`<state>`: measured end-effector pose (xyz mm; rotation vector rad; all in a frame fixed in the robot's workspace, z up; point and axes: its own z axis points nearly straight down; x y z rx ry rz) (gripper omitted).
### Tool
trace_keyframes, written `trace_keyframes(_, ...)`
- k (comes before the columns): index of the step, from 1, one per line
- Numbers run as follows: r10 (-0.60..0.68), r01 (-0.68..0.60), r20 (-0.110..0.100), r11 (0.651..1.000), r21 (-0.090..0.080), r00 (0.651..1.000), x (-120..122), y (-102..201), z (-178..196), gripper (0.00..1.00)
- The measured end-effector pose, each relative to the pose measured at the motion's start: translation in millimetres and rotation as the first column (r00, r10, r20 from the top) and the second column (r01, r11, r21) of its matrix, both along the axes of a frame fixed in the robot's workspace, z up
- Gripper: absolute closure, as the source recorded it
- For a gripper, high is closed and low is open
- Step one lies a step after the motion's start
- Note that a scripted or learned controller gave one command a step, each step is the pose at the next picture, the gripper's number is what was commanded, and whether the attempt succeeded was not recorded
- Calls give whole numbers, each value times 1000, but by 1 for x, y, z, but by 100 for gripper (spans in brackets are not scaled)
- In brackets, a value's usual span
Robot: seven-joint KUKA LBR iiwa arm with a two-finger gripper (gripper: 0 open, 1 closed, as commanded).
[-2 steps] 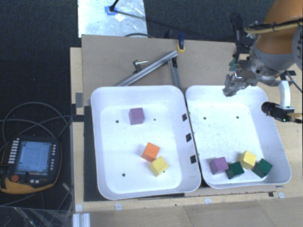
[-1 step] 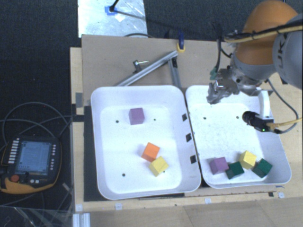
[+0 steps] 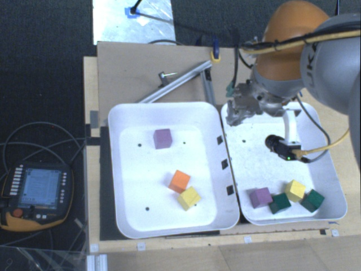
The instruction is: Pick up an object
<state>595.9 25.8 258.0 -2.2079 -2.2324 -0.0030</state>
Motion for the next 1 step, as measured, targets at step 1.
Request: trace_keyframes(1, -2, 2, -3, 1000, -1, 1000, -25, 47, -13, 100)
